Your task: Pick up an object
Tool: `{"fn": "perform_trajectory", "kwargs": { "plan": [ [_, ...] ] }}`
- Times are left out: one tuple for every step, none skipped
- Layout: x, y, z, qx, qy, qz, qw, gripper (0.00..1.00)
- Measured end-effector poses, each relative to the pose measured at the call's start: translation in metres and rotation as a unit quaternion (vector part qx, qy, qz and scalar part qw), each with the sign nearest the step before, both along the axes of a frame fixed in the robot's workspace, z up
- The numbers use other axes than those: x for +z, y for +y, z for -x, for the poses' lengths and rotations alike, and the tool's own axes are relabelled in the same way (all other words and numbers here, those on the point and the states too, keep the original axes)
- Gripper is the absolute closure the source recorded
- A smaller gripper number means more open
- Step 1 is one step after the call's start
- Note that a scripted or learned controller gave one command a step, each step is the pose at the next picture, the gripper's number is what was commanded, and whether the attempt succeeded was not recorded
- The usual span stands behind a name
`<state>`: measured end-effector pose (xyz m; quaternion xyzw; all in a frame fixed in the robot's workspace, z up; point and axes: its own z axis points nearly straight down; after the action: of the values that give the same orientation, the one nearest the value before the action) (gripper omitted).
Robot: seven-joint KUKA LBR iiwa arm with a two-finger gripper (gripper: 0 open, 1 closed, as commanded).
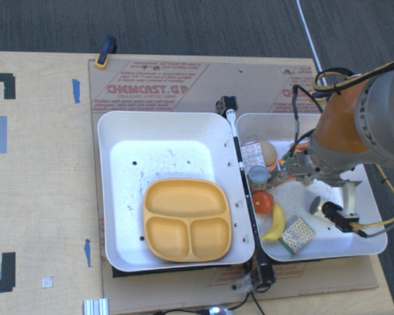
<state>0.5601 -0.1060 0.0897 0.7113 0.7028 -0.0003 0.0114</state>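
My arm [354,126] reaches in from the right over the right bin [371,245], and my gripper [287,168] sits low among the things at that bin's left side, near a pale round object [268,152], a small blue-grey cap [258,174] and a red tomato [262,203]. Nearer the front of that bin lie a banana [275,223] and a small patterned box [297,234]. The left bin [118,136] holds a yellow three-compartment tray [187,218] towards its front.

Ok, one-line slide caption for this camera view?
KUKA arm reaches over right bin of small objects; yellow divided tray sits in left bin.
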Motion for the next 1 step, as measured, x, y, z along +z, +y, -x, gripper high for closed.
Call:
{"fn": "perform_trajectory", "kwargs": {
  "plan": [
    [0.0006,0.0044,0.0423,0.001,-0.001,0.0004,1.0,0.0]
  ]
}}
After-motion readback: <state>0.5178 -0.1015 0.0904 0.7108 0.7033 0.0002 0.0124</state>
